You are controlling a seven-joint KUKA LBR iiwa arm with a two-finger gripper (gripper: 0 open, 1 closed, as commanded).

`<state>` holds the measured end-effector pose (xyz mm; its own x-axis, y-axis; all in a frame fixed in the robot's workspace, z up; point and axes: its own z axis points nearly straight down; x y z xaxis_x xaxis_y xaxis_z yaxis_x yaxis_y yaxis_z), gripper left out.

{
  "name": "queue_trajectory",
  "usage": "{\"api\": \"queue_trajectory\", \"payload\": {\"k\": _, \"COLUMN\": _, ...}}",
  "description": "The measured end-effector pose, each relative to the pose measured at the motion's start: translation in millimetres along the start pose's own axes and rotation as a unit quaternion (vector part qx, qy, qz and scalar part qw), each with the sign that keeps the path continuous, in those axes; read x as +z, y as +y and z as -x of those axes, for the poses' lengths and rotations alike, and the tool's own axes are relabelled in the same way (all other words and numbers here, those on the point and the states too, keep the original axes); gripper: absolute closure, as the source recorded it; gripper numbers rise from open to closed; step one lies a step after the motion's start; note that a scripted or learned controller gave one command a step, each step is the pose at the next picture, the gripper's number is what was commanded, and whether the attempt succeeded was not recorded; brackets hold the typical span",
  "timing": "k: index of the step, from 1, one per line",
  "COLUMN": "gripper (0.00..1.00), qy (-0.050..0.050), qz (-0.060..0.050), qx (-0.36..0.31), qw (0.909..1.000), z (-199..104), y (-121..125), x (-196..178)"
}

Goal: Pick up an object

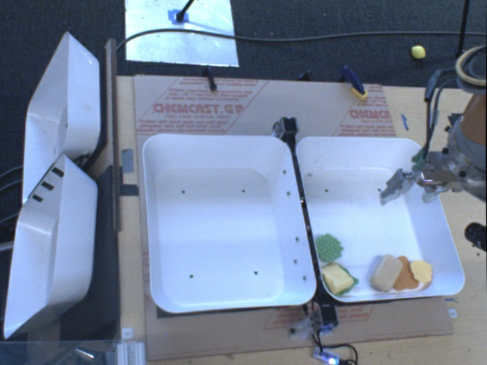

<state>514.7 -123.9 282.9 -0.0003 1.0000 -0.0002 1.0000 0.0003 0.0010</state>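
Several small objects lie along the front of the right bin (pixel 365 158). A green knobbly round piece (pixel 329 245) sits near the divider, with a yellow block on a green base (pixel 338 278) just in front of it. Further right a beige oblong object (pixel 386 272), an orange piece (pixel 407 276) and a yellow-orange piece (pixel 421 271) huddle together. My gripper (pixel 412 190) hangs over the right side of this bin, well behind the objects. Its two grey fingers (pixel 393 185) stand apart, open, with nothing between them.
The left bin (pixel 221 158) lies beside the right one, split from it by a black divider (pixel 300 204). Two spare white bins (pixel 53 204) lean at the far left. A blue-and-yellow clamp (pixel 354 84) sits on the board behind the bins.
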Motion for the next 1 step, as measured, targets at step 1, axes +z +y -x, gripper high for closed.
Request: {"api": "queue_trajectory", "payload": {"k": 1, "gripper": 0.00, "qy": 0.000, "qz": -0.003, "qx": 0.001, "qw": 1.0000, "z": 50.8, "y": 60.0, "x": 74.2}}
